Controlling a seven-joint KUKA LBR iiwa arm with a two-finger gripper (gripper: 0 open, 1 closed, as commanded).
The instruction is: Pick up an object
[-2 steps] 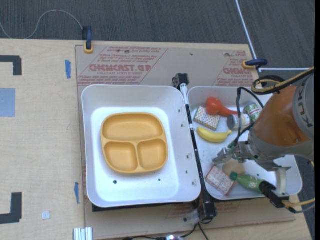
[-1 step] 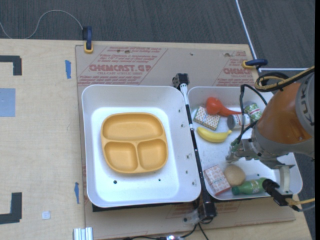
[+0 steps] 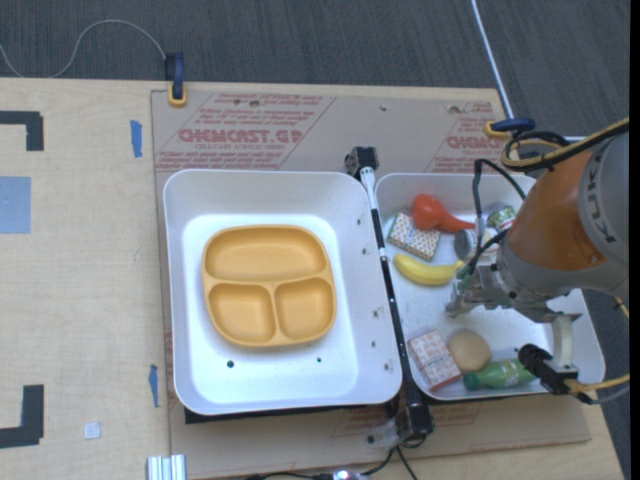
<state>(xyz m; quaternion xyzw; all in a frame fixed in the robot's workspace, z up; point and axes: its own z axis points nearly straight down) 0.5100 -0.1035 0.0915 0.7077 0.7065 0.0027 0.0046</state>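
Note:
The right bin (image 3: 575,363) holds a yellow banana (image 3: 425,270), a red pear-shaped toy (image 3: 436,212), a checked wafer (image 3: 413,236), a printed carton (image 3: 433,358), a tan round bun (image 3: 468,350) and a green bottle (image 3: 498,374). My gripper (image 3: 463,296) hangs low over the middle of this bin, just right of the banana's end and above the bun. Nothing is seen between its fingers.
The left bin (image 3: 190,298) holds a yellow three-compartment tray (image 3: 268,284). A black divider bar (image 3: 382,258) runs between the bins. The orange-banded arm (image 3: 555,228) covers the right bin's right side. Clamps (image 3: 176,78) and cables (image 3: 520,143) sit on the board's far edge.

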